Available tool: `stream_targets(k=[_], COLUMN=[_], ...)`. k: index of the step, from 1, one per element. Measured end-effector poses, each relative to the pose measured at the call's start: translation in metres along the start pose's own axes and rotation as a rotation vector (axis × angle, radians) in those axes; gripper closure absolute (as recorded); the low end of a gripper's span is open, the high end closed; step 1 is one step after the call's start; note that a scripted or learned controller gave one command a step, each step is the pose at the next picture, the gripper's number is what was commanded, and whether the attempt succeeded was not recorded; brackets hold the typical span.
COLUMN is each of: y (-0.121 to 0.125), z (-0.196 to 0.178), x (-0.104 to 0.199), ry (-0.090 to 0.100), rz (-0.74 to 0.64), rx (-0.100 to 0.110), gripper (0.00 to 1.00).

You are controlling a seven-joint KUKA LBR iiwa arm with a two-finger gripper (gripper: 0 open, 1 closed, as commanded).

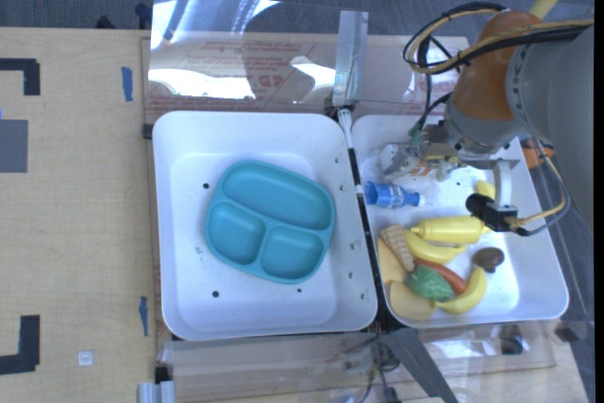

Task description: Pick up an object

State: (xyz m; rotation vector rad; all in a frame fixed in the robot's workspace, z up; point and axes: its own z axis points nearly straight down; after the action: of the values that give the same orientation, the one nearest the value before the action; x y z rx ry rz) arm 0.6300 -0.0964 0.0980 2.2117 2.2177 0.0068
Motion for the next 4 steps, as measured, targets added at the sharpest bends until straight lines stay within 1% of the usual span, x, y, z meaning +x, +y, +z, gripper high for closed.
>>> stream_targets(k=[1, 2, 3, 4], y=[0.021, 0.022, 0.022, -0.021], z=[0.011, 0.001, 0.001, 0.011], x=[-0.008, -0.006, -0.006, 0.003], ry=[0.017, 0.017, 0.016, 0.003], rz=[0.036, 0.033, 0.033, -0.029], rx=[0.073, 0.074, 0.073, 0.006], gripper=[0.0, 1.0, 0.0, 0.0])
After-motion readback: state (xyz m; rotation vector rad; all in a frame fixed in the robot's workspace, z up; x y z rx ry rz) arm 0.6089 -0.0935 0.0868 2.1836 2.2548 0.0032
